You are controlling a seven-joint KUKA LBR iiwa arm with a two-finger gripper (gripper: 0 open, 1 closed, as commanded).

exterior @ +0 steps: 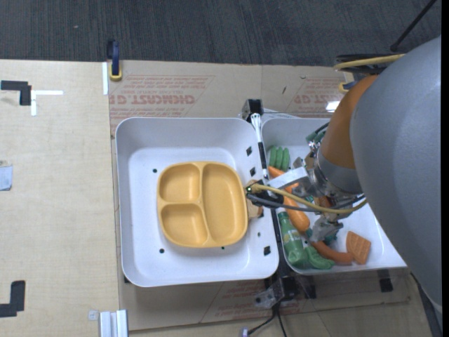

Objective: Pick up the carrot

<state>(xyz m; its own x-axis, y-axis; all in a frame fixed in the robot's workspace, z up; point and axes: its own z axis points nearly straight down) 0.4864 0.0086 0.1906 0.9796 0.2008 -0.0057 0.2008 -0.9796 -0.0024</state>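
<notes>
From the camera view above the bench [56, 223], 2 white bins sit side by side. The left bin [133, 188] carries a yellow plate [203, 203] with 3 compartments and nothing in them. The right bin [382, 258] holds the toy vegetables, and the grey arm [400, 153] covers much of it.

The tool [325, 227] hangs low over the middle of the right bin. The wrist hides too much for me to tell how far open it is, or whether it has hold of anything.

I take the carrot [299, 221] to be the bright orange tapered piece lying just beside the tool, toward the wall that the 2 bins share. It is hemmed in: a green vegetable [295, 248] lies against its near end, more green pieces [279, 156] lie farther back, and a long orange-red piece [335, 255] rests along the near wall. An orange wedge [358, 247] sits apart, to the right.

The main risk is mistaken identity. With 3 orange things near the tool, a closing grip could land on the long orange-red piece or the wedge. The crowding is the second risk: a descent slightly off could pinch the green vegetable along with the carrot, or nudge the carrot against the shared wall, where it would be harder to reach. A smooth, tapered shape may also slide out on the lift.
</notes>
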